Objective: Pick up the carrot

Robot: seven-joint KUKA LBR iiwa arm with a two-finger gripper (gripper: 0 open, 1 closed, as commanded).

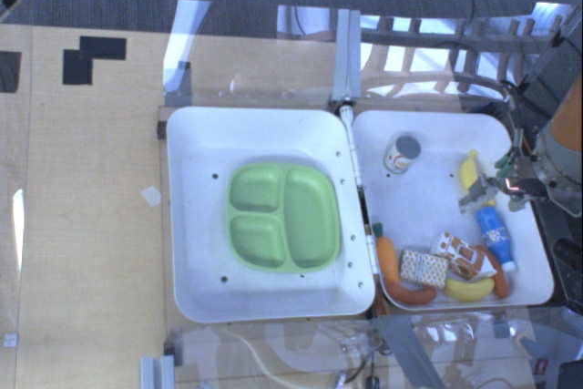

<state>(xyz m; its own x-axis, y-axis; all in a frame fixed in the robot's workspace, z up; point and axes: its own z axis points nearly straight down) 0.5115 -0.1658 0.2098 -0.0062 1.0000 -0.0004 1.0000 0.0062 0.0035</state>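
The carrot (387,257) lies at the right bin's (428,125) near-left corner, well apart from the claw (492,189), which hovers released and empty. Approach step: it must cross leftward and descend.

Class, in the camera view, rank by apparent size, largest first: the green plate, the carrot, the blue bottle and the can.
1. Green plate
2. Carrot and blue bottle: too alike to separate
3. Can

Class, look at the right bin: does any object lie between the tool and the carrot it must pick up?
Yes. The tool hovers by the right wall; the carrot lies at the bin's front left. Between them lie the blue bottle and snack packets.
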